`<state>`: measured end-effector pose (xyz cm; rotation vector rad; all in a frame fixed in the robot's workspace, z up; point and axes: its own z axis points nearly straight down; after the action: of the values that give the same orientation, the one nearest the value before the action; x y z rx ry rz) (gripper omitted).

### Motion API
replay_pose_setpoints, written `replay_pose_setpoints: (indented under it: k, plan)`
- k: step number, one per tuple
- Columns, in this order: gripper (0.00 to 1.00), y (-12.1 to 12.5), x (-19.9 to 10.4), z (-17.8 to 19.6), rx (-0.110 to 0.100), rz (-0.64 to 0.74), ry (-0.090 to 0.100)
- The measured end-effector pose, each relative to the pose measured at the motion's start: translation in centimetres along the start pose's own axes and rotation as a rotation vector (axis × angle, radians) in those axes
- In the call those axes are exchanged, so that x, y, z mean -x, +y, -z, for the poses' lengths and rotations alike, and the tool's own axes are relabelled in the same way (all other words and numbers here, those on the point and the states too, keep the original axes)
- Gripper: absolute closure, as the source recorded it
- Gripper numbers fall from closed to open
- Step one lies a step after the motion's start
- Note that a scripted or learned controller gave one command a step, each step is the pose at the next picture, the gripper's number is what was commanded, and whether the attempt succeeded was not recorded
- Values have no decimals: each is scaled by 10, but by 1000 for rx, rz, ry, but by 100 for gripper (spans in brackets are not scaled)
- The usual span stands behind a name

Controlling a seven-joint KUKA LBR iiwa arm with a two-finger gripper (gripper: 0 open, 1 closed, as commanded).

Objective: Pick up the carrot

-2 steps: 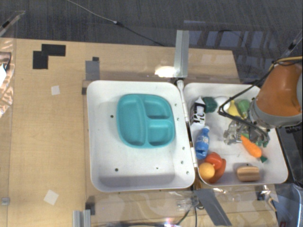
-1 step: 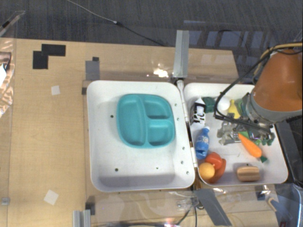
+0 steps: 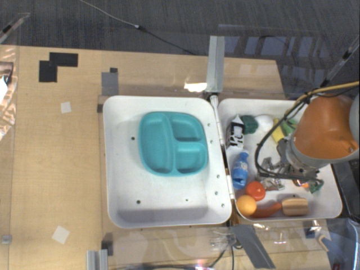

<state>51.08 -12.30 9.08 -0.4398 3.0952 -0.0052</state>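
An elongated orange-red piece that I take for the carrot [image 3: 269, 209] lies along the front wall of the right bin [image 3: 336, 207]. It sits between an orange ball [image 3: 246, 205] and a tan block [image 3: 295, 206]. My gripper [image 3: 284, 177] hangs over the middle of the right bin, under the arm's orange band [image 3: 325, 128]. It is just behind the carrot and apart from it. The wrist and cables hide much of the gripper.
A red tomato [image 3: 256, 190] and a blue bottle [image 3: 240, 170] lie left of the gripper. A black-and-white item [image 3: 236, 135], a green item [image 3: 249, 124] and a yellow-green piece [image 3: 281, 129] sit at the back. The left bin [image 3: 121, 151] holds a teal divided plate [image 3: 172, 143].
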Motion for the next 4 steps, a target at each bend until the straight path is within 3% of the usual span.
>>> replay_pose_setpoints:
  k: [1,2,3,4]
  plan:
    - [100,6,78,-1,-1,338,-1]
    - [100,-70,37,18,1,432,5]
    - [100,-82,-16,-1,-1,785,1]
    - [100,-42,35,16,5,491,2]
